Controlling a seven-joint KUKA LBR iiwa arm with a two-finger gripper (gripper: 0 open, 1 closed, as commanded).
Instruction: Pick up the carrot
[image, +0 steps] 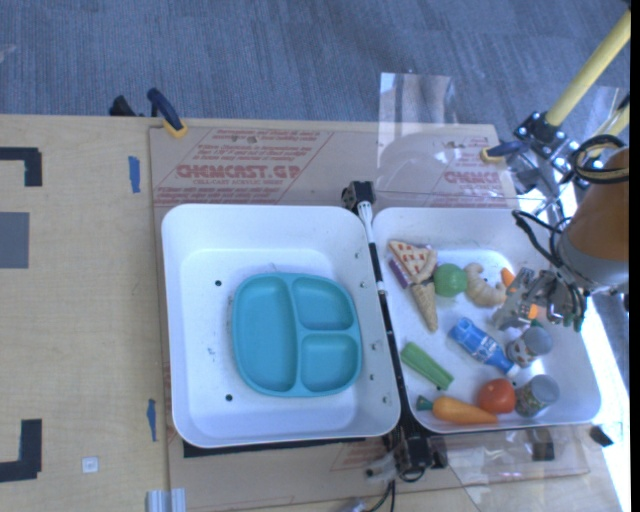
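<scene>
I read this as the approach step: nothing is lifted, and the carrot (462, 408) lies flat at the lower edge of the right bin (590, 385), in the lower right of the frame, green end pointing left. My end effector (535, 305) hangs over the right side of that bin, up-frame of the carrot and apart from it. From this slant I cannot tell how it is set, and I see nothing held in it.

The next move, as I judge it, is to travel down-frame and a little left, then descend across the carrot's narrow width.

Room is tight. The carrot sits just beside the bin's lower wall, and a red tomato (496, 396) touches or nearly touches its thick end. A green pod (427, 365) lies just up-frame of the leafy end. A blue packet (477, 343) and a grey cup (538, 394) crowd the path. The left bin (190, 300) holds a teal tray (297, 333).
</scene>
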